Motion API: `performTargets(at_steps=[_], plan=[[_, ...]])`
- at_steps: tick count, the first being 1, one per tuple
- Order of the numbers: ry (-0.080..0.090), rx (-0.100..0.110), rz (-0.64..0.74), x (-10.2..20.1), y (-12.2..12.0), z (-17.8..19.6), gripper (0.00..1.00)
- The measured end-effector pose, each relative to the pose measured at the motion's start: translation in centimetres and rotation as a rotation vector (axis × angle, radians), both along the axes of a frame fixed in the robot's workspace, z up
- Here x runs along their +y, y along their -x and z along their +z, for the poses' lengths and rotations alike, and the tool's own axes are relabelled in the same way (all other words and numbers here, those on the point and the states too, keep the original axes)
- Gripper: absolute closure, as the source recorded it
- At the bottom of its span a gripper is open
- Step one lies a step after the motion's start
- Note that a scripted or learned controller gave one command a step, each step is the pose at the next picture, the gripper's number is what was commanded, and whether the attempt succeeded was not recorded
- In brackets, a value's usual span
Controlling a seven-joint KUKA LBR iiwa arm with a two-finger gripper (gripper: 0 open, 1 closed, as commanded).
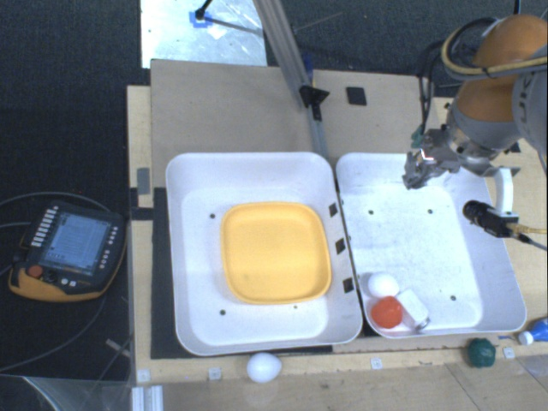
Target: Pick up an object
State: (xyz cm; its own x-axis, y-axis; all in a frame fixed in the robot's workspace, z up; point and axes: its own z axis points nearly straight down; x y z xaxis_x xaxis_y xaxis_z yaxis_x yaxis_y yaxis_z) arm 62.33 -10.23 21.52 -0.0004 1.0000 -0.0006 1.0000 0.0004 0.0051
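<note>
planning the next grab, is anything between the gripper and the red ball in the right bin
Nothing visible. The gripper is at the right bin's far edge; the red ball lies in the near left corner, bare floor between. A white ball and white block flank it.

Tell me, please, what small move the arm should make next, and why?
Probably travel toward the near corner of the right bin: the gripper hangs over its far edge, while the orange ball and white ball lie there.

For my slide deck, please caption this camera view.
KUKA arm's gripper poised over right white bin holding orange ball and white egg; square yellow plate fills left bin.
</note>
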Motion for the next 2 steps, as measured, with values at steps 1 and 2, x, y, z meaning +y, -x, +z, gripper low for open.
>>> performTargets(at_steps=[1,2], plan=[[0.0,0.001,0.0,0.0,-0.1,3.8,1.0],[-0.001,0.005,0.003,5.2,-0.8,2.5,1.0]])
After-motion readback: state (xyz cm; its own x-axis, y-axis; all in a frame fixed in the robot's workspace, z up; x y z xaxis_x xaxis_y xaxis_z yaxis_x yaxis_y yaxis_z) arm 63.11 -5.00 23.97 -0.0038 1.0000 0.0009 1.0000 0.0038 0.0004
